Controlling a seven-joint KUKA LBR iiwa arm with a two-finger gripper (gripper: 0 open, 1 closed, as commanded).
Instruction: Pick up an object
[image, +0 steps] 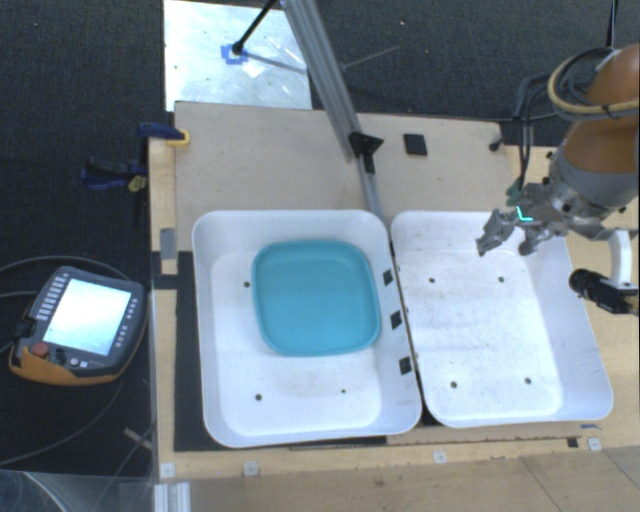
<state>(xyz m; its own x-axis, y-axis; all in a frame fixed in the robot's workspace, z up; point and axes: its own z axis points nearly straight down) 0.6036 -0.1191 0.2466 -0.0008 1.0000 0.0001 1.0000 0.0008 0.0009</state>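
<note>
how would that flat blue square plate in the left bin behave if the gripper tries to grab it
The shallow blue square plate with rounded corners looks rigid, probably plastic, so it should keep its shape. It lies flat and low in the left white bin, so it likely won't roll or tip. Its smooth surface and low rim may slip from the gripper.
</note>
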